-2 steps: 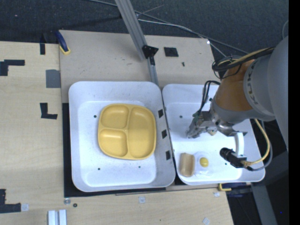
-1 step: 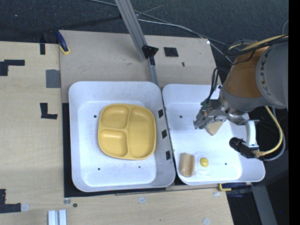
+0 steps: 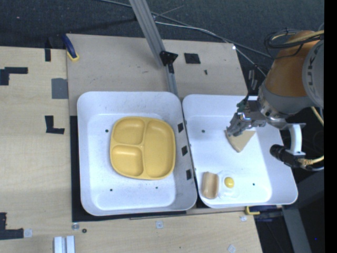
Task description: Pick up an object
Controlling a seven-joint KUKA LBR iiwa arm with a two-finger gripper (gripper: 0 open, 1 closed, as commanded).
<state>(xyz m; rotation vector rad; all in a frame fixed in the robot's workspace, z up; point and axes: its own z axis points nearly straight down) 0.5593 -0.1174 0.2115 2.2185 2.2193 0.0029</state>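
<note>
Over the right bin (image 3: 274, 194), the gripper (image 3: 241, 126) is clenched on a tan wedge-shaped piece (image 3: 240, 140) hanging between its fingers. Nearer the front lie a bread roll (image 3: 210, 185) and fried egg (image 3: 228, 183); the left bin (image 3: 95, 194) holds a yellow divided plate (image 3: 142, 147).

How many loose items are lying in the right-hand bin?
3: a tan wedge under the gripper, a bread-like piece near the front edge, and a toy fried egg beside it. The arm may hide more.
</note>
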